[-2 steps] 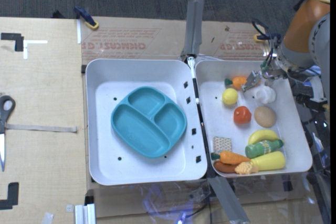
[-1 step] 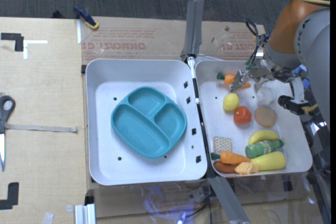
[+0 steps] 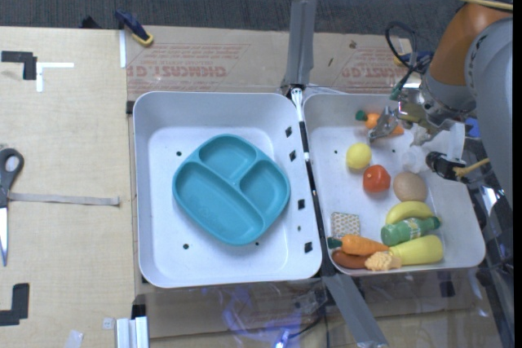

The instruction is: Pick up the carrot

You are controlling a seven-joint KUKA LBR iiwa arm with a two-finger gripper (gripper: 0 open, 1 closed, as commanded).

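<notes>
A small orange carrot (image 3: 377,121) with a green top sits at the far end of the right bin (image 3: 465,257), close to its back wall. My gripper (image 3: 398,126) hangs right over the carrot's right end and covers part of it. From this angle I cannot tell whether the carrot is gripped or just lies beneath. A second, larger carrot-like piece (image 3: 364,244) with a green stem lies at the near end of the same bin.
The right bin also holds a lemon (image 3: 358,156), a tomato (image 3: 376,178), a potato (image 3: 409,187), a banana (image 3: 408,212), a green bottle (image 3: 409,229), corn (image 3: 383,260) and a cracker (image 3: 346,223). A blue divided plate (image 3: 232,188) lies in the left bin (image 3: 155,257).
</notes>
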